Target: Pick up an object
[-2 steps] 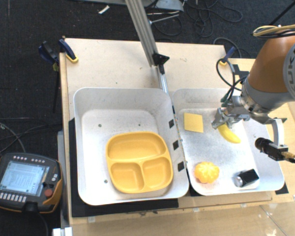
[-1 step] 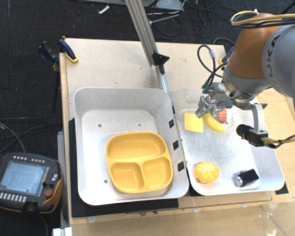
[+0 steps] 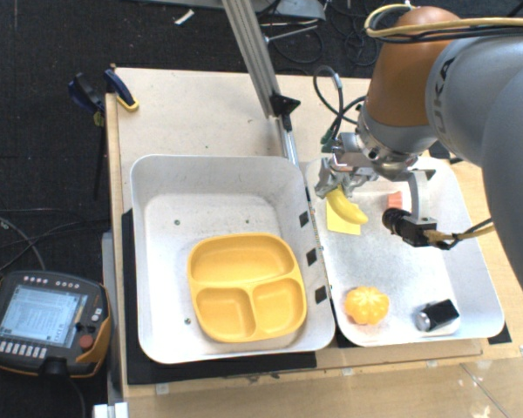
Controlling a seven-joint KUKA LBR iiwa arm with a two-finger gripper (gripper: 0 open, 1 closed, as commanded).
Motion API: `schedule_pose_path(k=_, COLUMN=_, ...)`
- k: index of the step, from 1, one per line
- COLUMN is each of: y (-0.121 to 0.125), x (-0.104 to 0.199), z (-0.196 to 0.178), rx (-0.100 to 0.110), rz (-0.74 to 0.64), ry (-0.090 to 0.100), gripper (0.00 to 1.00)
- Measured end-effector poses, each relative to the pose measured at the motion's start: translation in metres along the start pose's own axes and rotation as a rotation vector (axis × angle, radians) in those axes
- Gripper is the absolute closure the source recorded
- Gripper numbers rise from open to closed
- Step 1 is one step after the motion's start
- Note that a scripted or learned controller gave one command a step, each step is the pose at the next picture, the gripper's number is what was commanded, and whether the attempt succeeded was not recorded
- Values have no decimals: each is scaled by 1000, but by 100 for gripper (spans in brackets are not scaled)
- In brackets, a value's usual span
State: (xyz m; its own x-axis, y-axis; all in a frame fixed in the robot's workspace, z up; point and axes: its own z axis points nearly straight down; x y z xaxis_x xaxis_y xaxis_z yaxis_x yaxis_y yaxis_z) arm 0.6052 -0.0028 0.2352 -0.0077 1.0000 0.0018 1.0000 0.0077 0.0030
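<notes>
Looming closest to the lens, the grey arm (image 3: 479, 85) with its orange band fills the upper right and hides the far corner of the right bin (image 3: 471, 259), its hand (image 3: 342, 184) low over that bin's near-left corner with a yellow banana-like piece (image 3: 343, 211) right under it; whether the fingers grip it cannot be made out. On the bench (image 3: 183, 111), the left bin (image 3: 157, 190) holds a yellow divided tray (image 3: 246, 286). Smaller things share the right bin: an orange fruit (image 3: 366, 306), a black cylinder (image 3: 438, 314), and a small orange piece (image 3: 394, 199) partly hidden by the arm's cabling.
</notes>
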Motion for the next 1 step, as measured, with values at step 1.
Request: schedule_pose_path(k=1, y=26, x=42, z=10, rx=1, rz=1, ry=-1, gripper=100)
